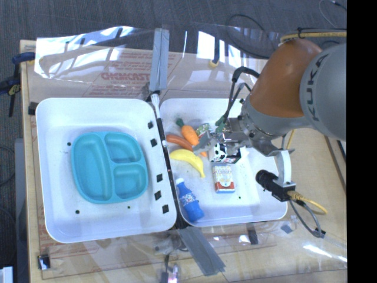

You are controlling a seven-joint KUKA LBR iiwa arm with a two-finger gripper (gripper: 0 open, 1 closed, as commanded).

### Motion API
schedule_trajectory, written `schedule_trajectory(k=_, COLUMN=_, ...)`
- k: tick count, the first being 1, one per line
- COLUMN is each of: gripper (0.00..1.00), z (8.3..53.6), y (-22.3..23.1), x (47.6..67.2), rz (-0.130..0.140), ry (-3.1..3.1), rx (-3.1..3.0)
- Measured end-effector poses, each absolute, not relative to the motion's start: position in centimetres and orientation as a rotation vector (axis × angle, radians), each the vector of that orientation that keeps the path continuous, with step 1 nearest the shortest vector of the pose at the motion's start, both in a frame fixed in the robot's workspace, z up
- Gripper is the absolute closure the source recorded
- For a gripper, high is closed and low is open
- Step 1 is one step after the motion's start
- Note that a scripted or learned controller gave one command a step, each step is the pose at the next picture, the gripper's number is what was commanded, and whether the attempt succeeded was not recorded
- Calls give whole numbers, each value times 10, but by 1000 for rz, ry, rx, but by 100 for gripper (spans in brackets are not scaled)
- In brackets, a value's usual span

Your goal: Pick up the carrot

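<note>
Two white bins share the surface. Carrot (189, 134) lies just left of the tool (219, 141), beside a banana (189, 160). Tool spread cannot be told; you should centre over the carrot before descending.

Two white bins (53, 217) are seen; a turquoise divided plate (109, 166) is held in the left one. An orange carrot (189, 134), yellow banana (188, 160), blue bottle (189, 200) and red-and-white carton (223, 178) are shown in the right.

Left of the tool (219, 141) the carrot (189, 134) lies hemmed by the banana (189, 160); the carton (223, 178) sits just below.
</note>
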State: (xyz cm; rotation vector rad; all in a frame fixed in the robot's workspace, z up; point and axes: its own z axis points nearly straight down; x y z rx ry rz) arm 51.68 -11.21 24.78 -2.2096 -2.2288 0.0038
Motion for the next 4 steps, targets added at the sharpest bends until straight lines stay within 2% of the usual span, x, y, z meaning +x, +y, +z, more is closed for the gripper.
schedule_trajectory(k=1, gripper=0, z=110, y=-138, x=553, rz=5, ry=-2319, rx=-2112)
schedule_trajectory(k=2, gripper=0, z=93, y=-135, x=638, rz=0, ry=-2845, rx=-1338)
schedule_trajectory(k=3, gripper=100, z=104, y=-136, x=639, rz=0, ry=-2850, rx=-1335)
schedule_trajectory(k=4, gripper=100, z=246, y=-102, x=649, rz=1, ry=-2753, rx=-1520)
